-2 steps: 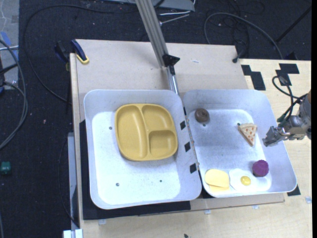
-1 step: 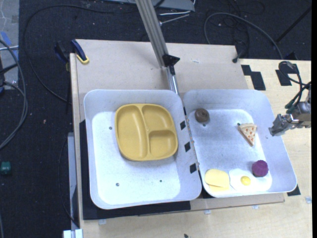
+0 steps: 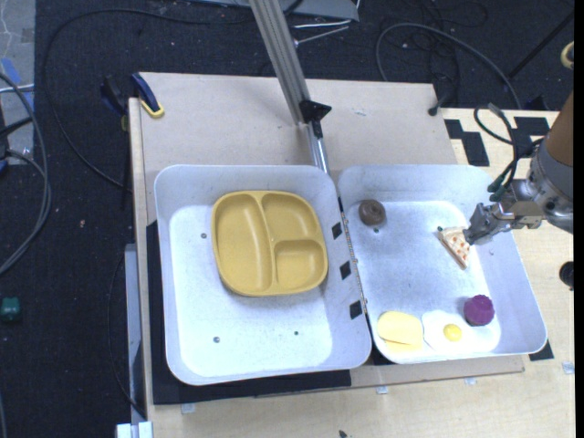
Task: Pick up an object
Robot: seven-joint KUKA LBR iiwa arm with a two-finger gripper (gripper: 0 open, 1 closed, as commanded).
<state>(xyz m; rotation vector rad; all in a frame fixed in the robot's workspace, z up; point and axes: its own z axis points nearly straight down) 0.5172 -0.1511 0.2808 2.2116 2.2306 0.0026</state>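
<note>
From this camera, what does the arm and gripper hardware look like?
The arm comes in from the right: a grey, rounded body with an orange-brown patch at its upper edge. The wrist is lighter grey metal. A thin dark cable loops beside it. The gripper is small, dark grey to black, and narrows toward its tip. I can read no markings.

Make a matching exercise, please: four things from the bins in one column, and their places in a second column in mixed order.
Things:
1. yellow divided plate
2. brown round piece
3. purple ball
4. pizza slice

Places:
A. right bin, near its front right corner
B. left bin
C. right bin, at the tip of the gripper
D. right bin, near its back left corner

Pairs: 1-B, 2-D, 3-A, 4-C
</note>
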